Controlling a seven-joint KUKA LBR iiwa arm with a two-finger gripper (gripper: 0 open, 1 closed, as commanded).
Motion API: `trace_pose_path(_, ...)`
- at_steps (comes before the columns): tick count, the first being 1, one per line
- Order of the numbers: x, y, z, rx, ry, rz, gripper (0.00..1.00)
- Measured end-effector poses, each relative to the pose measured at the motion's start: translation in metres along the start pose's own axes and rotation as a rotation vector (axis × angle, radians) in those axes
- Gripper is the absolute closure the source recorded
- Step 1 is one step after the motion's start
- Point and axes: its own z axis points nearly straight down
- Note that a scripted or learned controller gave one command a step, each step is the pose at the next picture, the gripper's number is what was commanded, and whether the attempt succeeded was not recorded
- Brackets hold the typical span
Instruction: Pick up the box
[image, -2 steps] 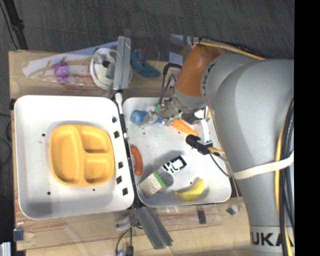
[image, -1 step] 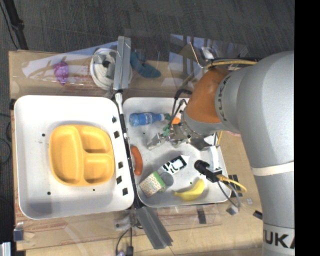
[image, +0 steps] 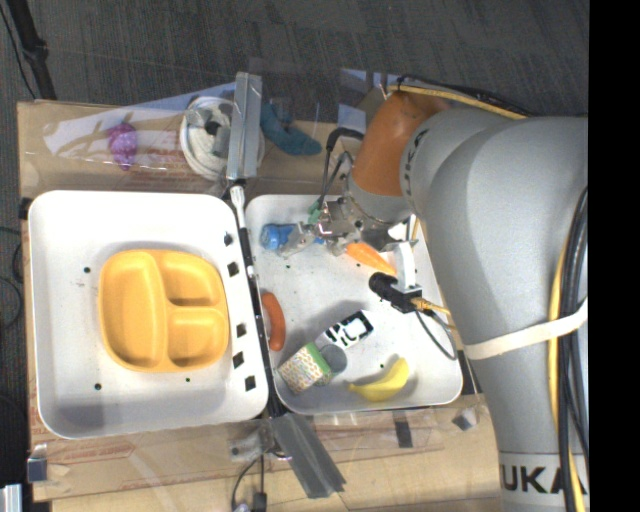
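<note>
Box, small, black-and-white, cardboard (image: 349, 328), lies untouched in the right-hand white bin (image: 300, 400).
The grey arm's two-finger gripper (image: 326, 226) hovers by a blue toy (image: 279, 237) near the bin's far end (its opening cannot be told); approach seems underway, and it must next travel toward the box.
</note>
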Motion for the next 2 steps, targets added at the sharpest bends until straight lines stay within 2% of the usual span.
trace_pose_path(1, 0.016, -0.047, 0.0, 0.001, 0.0, -0.159, 0.0)
trace_pose_path(2, 0.021, 0.004, 0.001, 0.005, 0.0, 0.139, 0.0)
